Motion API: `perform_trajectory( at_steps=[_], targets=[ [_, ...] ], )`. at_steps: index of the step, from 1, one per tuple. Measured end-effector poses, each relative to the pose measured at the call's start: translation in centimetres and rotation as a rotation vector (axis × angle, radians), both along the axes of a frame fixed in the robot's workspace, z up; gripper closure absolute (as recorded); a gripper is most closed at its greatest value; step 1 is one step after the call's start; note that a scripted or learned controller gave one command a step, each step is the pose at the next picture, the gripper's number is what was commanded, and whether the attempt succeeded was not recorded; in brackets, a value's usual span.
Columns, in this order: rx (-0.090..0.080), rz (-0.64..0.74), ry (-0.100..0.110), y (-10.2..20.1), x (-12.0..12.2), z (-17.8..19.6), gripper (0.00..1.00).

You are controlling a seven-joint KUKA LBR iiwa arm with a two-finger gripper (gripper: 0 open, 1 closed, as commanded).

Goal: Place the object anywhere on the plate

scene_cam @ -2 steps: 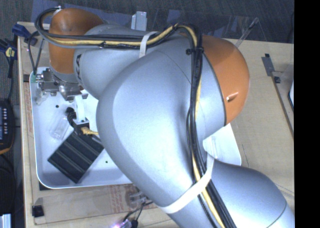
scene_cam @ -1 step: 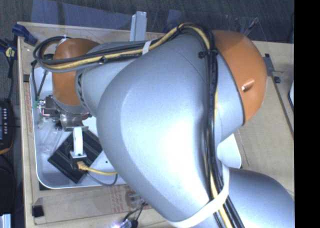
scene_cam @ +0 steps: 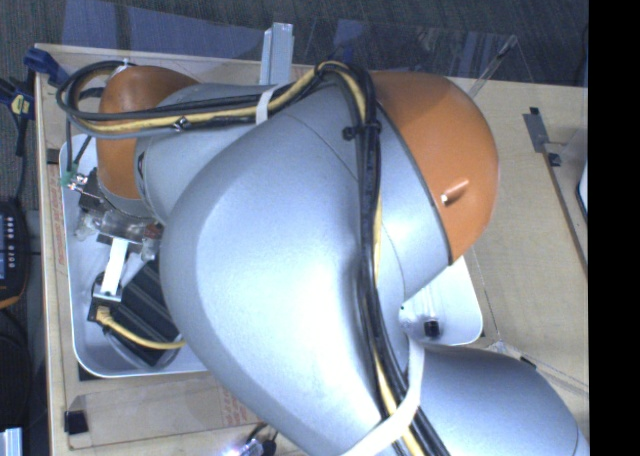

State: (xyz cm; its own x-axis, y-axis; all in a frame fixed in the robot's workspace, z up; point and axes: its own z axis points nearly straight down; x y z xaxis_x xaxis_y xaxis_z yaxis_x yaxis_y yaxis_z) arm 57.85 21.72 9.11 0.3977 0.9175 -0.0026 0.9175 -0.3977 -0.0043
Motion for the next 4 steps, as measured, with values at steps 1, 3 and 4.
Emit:
perform_trajectory(
  at_steps=[1,3,4],
  targets=[
    [0.002,0.308,-0.001,-0.5,-3.2,7.9,0.00],
    [0.002,0.364,0.001,-7.6,-3.7,10.0,1.00],
    [0.003,0.606,-0.004,-7.9,-8.4,22.4,1.00]
  ],
)
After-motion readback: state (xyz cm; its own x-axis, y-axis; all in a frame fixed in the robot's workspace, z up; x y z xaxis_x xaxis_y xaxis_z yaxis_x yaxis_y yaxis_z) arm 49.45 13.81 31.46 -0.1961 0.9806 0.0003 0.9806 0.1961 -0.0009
